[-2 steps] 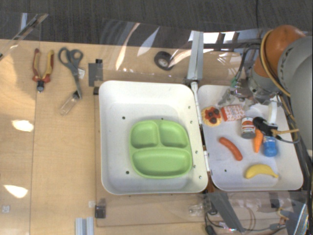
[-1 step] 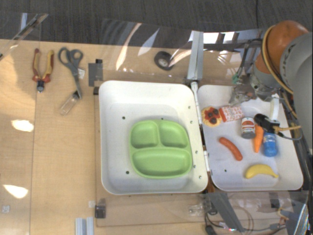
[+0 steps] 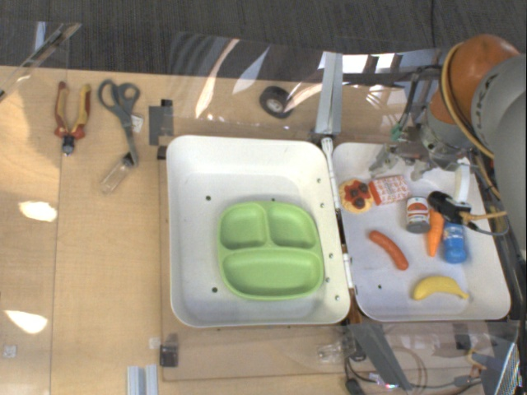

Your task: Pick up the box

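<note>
The box (image 3: 380,192) lies flat in the right bin (image 3: 494,303), near its far left corner. It is small, red and white, with a fruit picture on its left end. My gripper (image 3: 409,156) hangs over the far edge of that bin, just behind and slightly right of the box. It appears to be above the box rather than touching it. The grey arm with its orange band (image 3: 469,72) comes in from the upper right.
The right bin also holds a small can (image 3: 417,215), a carrot (image 3: 434,235), a blue item (image 3: 454,244), a sausage (image 3: 388,249) and a banana (image 3: 439,288). A green divided plate (image 3: 270,249) sits in the left bin (image 3: 189,220). Scissors (image 3: 123,113) and pliers (image 3: 70,113) lie on the bench.
</note>
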### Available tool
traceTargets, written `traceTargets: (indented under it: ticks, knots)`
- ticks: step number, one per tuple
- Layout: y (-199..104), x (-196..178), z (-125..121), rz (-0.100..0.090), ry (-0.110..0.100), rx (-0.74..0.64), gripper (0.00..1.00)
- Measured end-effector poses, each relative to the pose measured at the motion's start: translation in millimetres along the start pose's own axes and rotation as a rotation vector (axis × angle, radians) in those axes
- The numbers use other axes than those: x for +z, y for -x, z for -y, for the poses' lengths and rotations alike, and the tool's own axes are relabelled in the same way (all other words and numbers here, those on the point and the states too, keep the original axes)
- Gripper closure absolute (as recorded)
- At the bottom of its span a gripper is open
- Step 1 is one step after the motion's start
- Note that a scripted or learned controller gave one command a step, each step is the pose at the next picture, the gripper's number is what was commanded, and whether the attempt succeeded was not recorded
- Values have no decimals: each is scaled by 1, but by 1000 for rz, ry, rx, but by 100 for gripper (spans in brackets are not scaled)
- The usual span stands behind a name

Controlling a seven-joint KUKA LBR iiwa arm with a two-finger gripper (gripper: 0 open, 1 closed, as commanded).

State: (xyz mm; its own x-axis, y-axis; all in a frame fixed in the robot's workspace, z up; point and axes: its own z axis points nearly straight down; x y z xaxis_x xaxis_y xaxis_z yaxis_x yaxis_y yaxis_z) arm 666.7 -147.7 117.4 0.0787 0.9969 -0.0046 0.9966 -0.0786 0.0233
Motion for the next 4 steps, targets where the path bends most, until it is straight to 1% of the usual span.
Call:
traceTargets:
  ticks: [1, 2, 3, 4]
  knots:
    - [-1, 22, 12, 1, 2, -21, 0]
    - [-3, 9, 10, 1, 7, -24, 100]
    - [-3, 9, 10, 1, 7, -24, 0]
    - [19, 18, -5, -1, 2, -168, 0]
